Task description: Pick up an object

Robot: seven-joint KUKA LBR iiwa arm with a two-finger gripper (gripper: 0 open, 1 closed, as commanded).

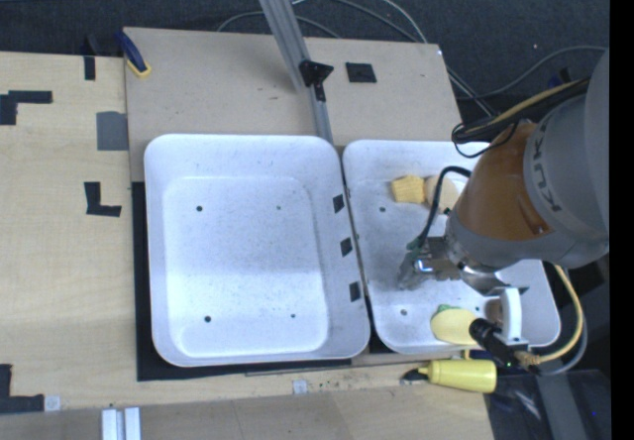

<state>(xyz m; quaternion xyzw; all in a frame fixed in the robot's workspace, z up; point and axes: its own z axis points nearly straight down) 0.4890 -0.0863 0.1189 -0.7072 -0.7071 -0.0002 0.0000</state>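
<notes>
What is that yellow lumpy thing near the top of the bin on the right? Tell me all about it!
The yellow lumpy object looks like a soft, sponge-like chunk, pale yellow-orange with rough edges. It lies flat on the floor of the right bin, near the far wall. The arm hides its right side. The gripper is lower down, apart from it. What it is exactly cannot be told.

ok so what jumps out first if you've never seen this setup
The big grey arm with its orange band, reaching in from the right over the right bin, its gripper low near the bin floor. That bin holds a yellow block near the top and a pale yellow object near the bottom. The left bin beside it is plain white.
</notes>
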